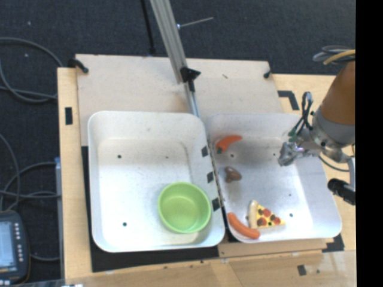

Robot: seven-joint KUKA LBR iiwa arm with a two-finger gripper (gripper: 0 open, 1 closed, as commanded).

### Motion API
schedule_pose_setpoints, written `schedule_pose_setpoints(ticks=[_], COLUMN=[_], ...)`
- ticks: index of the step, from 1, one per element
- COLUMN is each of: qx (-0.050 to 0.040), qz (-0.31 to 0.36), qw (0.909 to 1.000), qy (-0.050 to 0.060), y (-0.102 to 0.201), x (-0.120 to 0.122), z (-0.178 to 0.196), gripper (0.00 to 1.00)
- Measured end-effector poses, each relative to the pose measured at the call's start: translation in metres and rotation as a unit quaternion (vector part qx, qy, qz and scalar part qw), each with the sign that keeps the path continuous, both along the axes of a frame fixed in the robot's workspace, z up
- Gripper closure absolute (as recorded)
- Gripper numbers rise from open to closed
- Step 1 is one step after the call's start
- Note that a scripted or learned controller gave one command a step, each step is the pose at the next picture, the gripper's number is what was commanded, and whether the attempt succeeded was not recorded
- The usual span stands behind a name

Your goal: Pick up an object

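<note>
The right bin (311, 214) holds an orange carrot-like piece (228, 142) near its far left corner. A small brown lump (232, 174) lies a little nearer. At the front left rest a pizza slice (263, 216) and an orange sausage (243, 226). A green bowl (184, 206) sits in the left bin (119, 160) at its front right. My gripper (287, 156) hovers over the right bin's upper right part, away from all the objects, with nothing seen between its fingers.
A slanted metal rail (170, 34) runs from the top down to the divide between the bins. The arm's orange band (342, 97) stands at the right edge. Cables lie on the dark floor at the left.
</note>
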State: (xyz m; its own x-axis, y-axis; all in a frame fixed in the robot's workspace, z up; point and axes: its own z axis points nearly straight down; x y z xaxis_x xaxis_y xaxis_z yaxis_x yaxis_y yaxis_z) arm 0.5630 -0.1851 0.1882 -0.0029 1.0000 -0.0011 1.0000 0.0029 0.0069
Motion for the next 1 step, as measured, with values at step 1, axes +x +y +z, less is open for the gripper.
schedule_pose_setpoints(ticks=[1], qx=[0.0001], qz=[0.0], qw=[1.0], qy=[0.001], y=[-0.0009], x=[0.0015], z=[0.0253], gripper=[1.0])
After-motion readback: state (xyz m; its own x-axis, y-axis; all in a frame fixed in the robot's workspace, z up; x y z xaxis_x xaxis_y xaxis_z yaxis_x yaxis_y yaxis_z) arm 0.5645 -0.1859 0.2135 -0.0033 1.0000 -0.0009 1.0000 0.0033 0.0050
